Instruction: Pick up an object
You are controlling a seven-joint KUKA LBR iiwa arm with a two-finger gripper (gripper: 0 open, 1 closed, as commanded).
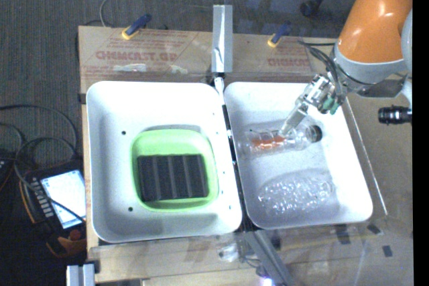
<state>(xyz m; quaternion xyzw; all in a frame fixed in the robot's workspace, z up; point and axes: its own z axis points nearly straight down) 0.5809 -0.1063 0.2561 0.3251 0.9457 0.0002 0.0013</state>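
- Reaching in from the right, the grey arm with its orange band slants down into the right bin
- gripper sits low in that bin, its tip at the upper end of a clear plastic bottle with an orange label; whether the gripper is open or closed on it I cannot tell
- the bottle lies on its side near the bin's middle, close to the divider
- a second clear, crinkled plastic bottle lies nearer the front of the same bin, apart from the gripper
- left bin holds a green tray with a dark ribbed inset
- both bins rest on the bench
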